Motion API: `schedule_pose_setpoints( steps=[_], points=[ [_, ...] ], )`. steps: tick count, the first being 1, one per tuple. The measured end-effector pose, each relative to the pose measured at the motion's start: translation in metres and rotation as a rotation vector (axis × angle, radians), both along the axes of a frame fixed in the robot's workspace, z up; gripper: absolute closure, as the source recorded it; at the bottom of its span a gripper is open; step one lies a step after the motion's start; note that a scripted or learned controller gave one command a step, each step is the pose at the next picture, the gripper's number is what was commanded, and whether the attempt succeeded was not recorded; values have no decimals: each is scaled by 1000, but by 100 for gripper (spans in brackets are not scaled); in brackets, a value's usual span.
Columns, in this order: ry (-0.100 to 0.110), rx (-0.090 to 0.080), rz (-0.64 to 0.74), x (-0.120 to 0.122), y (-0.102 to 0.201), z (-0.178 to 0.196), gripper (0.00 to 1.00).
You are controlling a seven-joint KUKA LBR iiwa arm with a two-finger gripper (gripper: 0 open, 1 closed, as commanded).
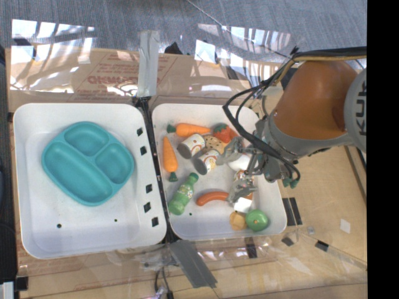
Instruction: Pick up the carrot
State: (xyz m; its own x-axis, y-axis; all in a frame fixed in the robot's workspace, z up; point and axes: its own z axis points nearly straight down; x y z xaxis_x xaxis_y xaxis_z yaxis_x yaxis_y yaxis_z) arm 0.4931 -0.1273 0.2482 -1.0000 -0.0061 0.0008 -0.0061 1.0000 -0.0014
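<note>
The carrot (169, 155) lies lengthwise near the left wall of the right bin (206, 231), its green top pointing toward the green bottle (182, 195) just below it; a second carrot (192, 129) lies near the far wall. The gripper (244, 180) hangs over the bin's right part, above the sausage (212, 198) and green apple (257, 220), well apart from either carrot; whether the jaws are spread or pressed together cannot be told. The likely failure: a descent here closes on clutter, or a graze against the wall or bottle rolls the carrot aside.
</note>
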Motion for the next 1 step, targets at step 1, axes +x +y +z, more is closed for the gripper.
schedule_pose_setpoints(
  steps=[1],
  points=[
    [3, 3, -80, 103, 18, -47, 0]
  ],
)
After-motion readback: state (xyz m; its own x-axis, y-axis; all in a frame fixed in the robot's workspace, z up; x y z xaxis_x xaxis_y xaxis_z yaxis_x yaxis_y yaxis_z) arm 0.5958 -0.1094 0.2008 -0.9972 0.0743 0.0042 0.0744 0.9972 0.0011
